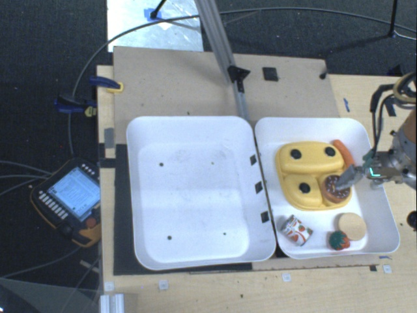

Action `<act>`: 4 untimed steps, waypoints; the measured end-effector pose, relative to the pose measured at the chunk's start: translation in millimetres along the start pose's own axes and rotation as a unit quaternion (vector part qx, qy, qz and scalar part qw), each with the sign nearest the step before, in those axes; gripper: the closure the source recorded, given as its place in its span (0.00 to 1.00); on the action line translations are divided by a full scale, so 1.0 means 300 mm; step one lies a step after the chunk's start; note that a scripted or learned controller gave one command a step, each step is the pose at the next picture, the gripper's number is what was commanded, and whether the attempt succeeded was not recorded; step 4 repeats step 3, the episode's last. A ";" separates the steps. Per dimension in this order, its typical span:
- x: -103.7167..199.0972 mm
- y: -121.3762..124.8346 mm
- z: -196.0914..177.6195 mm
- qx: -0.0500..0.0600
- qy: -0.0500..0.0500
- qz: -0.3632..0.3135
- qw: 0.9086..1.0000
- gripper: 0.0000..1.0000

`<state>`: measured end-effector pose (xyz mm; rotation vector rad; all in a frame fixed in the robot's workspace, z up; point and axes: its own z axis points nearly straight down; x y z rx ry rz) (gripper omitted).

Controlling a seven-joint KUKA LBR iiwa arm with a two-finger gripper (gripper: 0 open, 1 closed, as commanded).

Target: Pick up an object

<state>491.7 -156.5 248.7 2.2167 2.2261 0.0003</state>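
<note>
Fingers of the gripper point(346, 178) come in from the right and end over the right bin point(384, 223), at a small round brown thing point(336, 188). Whether they are parted or closed is too blurred to tell, and I cannot say that they touch or clasp the brown round thing; it looks as if the tip sits just at its upper right edge.

One brown round thing lies against the lower right side of one large yellow toy point(306, 173), which has three dark spots on top. One orange strip point(343, 152) shows just behind the yellow toy, at its upper right. Nearer the front of the same bin lie three more single things: a tan disc point(352, 225), a small red and green fruit-like toy point(338, 240) touching the disc's lower left, and a small red and white can point(296, 230) lying tilted, well to their left.

Two white bins stand side by side; the left bin point(140, 175) adjoins the right one. One handheld screen unit point(70, 201) lies off the bench at the left.
</note>
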 end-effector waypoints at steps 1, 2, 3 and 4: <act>0.000 0.001 -0.002 -0.001 0.000 0.000 1.000 0.00; -0.013 -0.004 0.141 0.001 0.000 0.002 1.000 0.00; 0.010 0.005 0.341 0.002 0.001 0.001 1.000 0.00; 0.010 0.005 0.341 0.002 0.001 0.001 1.000 0.00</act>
